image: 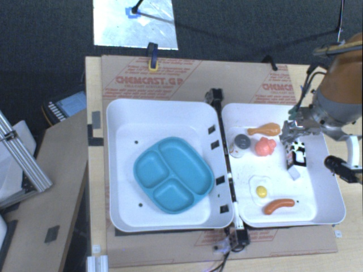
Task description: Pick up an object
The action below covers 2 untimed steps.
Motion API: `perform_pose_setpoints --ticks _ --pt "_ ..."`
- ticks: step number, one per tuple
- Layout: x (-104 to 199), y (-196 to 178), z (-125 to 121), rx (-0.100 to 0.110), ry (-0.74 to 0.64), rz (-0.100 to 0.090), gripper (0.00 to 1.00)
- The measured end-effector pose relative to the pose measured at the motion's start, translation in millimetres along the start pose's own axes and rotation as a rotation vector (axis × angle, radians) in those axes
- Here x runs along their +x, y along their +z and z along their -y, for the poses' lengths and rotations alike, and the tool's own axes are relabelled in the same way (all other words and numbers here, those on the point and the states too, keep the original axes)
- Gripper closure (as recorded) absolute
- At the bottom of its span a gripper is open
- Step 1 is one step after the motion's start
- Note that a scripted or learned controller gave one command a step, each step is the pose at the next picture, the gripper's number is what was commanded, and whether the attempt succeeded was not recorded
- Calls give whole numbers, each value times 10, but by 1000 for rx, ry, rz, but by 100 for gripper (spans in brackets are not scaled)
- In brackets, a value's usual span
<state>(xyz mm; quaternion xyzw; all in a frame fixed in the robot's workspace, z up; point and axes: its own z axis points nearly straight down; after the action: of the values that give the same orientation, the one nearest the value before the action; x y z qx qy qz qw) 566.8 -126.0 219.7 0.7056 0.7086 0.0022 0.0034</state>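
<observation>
Within the left bin [119, 123] lies a blue divided tray [173, 174]. Rightward, the right bin [329, 208] holds a grey disc [242, 141], a drumstick [265, 130], a pink toy [265, 147], a fried egg [260, 189] and a sausage [278, 205]. Over its far right side hangs the end effector [293, 130]; whether it grips anything I cannot tell.

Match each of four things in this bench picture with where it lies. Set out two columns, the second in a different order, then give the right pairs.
Things:
1. blue plastic divided tray
2. fried egg toy, white with yellow yolk
3. orange-red sausage toy
4. tan drumstick toy

Places:
A. near the front of the right bin, closest to the camera
B. top of the right bin, above the pink toy
C. left bin
D. right bin, just above the sausage

Pairs: 1-C, 2-D, 3-A, 4-B
</observation>
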Motion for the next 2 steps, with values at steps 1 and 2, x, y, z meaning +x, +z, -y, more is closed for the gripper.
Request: perform_pose_setpoints --ticks 1,2 --pt "473 17 -71 5 -4 -3 100" --pt "1008 105 -229 5 -6 -4 100"
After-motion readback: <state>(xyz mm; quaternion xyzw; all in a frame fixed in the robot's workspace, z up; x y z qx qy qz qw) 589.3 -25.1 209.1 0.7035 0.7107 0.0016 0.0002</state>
